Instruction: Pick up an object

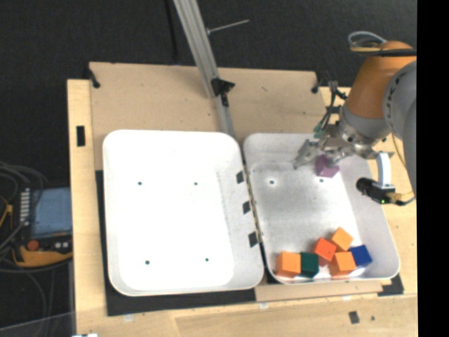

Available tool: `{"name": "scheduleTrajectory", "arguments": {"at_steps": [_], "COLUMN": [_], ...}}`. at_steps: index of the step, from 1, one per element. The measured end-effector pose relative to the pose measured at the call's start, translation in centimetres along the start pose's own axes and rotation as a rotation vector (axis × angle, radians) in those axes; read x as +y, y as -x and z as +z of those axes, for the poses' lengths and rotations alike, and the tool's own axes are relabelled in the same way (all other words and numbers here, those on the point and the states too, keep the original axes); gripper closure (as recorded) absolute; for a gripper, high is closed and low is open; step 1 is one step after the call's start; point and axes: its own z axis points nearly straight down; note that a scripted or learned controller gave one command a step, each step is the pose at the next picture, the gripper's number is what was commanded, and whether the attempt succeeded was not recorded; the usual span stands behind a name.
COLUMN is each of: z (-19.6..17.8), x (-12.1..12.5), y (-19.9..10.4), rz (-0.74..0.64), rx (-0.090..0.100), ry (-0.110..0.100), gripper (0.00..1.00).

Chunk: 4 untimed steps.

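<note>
Gripper over the upper part of the right bin, fingers pinching a small purple block.

Purple block held between the fingertips at right of centre in the frame, just above the bin floor. Clustered along the bin's lower edge: orange cubes, a green cube and a blue cube. At left, the other white bin.

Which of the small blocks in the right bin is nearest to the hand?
The purple block, right at the hand; the orange, green and blue blocks lie clustered at the bin's near edge.
</note>
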Motion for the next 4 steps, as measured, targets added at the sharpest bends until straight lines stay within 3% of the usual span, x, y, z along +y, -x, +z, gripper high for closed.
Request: {"name": "scheduleTrajectory", "arguments": {"at_steps": [1,3,4], "z": [-1.4,-10.9,-10.0], "x": [0.2,1.1,-1.4], "y": [0.0,0.3,-3.8], "rz": [0.003,-0.005,-0.007], "rx": [0.002,0.003,0.003], "ry": [0.006,0.006,-0.002], "gripper": [1.0,1.0,1.0]}}
